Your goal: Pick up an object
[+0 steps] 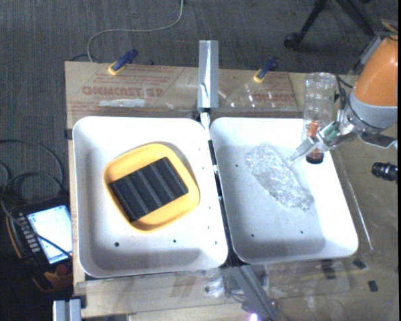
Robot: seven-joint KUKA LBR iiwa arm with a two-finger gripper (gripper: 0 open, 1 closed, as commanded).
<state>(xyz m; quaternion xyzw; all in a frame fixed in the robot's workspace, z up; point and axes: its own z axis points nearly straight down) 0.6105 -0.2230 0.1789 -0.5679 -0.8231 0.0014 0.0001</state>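
While hanging over the right bin's [321, 236] far right corner: gripper [309, 151], too blurred to tell whether spread or pressed together. Just down-left of it, crumpled clear plastic [277, 176] on the bin floor, long axis diagonal, upper left to lower right. Nothing in between. Behind, an upright clear bottle [319, 95]; yellow tray [120, 169] well apart in the left bin [87, 246].

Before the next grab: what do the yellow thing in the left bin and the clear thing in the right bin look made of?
Yellow thing: looks like smooth moulded plastic with a faint sheen and a ribbed black insert, possibly rubber. Clear thing: looks like thin transparent plastic, crinkled and glinting, the bin showing through; film or a crushed bottle, hard to tell.
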